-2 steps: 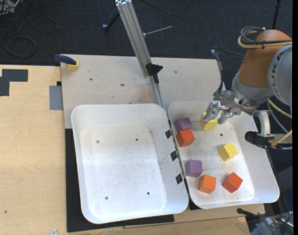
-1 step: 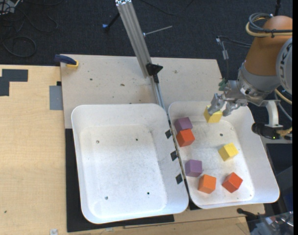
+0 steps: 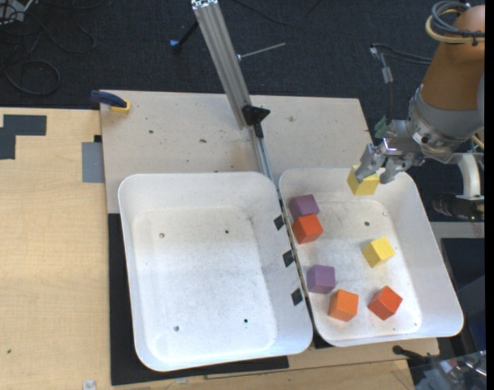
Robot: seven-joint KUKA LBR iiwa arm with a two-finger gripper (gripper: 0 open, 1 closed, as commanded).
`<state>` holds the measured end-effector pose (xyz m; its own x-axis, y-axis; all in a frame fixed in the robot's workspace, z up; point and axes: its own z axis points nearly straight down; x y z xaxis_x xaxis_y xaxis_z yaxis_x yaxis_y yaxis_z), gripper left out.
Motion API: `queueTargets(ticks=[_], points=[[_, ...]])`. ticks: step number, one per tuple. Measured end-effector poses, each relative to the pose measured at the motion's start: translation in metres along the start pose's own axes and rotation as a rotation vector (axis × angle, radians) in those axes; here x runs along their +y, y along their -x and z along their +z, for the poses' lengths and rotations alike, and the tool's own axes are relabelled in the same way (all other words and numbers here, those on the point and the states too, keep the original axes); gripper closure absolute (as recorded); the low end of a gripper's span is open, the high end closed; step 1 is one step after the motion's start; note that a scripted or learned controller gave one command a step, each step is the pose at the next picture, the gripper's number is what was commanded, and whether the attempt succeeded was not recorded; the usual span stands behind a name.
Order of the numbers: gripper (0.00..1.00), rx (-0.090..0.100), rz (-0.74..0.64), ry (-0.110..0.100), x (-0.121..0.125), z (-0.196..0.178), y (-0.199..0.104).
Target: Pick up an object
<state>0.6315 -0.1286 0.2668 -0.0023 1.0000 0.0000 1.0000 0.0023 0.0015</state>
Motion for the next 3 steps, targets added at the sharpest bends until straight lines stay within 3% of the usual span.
queueTargets(ticks=[3], points=[[1.00, 0.003, -0.002, -0.007, -0.046, 0.013, -0.141]])
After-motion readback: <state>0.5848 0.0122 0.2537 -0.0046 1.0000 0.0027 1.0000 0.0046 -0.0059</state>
